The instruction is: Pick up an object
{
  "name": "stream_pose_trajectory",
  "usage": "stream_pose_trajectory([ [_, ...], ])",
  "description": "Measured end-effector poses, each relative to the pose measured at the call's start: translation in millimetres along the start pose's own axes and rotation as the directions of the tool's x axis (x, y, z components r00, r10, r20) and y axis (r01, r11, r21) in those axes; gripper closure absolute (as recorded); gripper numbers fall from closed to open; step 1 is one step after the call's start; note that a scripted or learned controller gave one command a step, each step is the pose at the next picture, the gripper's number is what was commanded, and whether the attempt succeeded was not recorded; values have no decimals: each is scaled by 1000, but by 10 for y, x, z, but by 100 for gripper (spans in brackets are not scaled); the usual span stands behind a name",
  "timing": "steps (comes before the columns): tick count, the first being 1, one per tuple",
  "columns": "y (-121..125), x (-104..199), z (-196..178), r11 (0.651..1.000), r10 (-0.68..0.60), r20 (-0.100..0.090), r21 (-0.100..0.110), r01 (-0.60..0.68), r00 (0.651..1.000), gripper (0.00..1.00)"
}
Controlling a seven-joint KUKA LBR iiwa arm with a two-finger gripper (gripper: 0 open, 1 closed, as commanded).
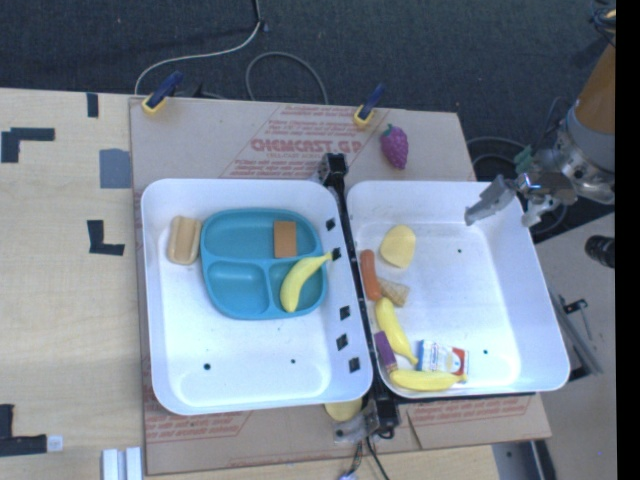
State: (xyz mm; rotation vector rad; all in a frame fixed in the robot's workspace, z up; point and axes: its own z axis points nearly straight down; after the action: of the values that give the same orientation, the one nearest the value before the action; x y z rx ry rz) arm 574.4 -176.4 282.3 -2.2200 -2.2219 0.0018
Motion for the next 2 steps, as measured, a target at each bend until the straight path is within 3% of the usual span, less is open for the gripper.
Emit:
stream_pose_trajectory([
  [1, 337, 365, 1033, 1000, -4, -2, 6, 4, 1000, 0],
  [2, 868, 628, 2025, 1000, -5, 2, -4, 5, 1000, 0],
])
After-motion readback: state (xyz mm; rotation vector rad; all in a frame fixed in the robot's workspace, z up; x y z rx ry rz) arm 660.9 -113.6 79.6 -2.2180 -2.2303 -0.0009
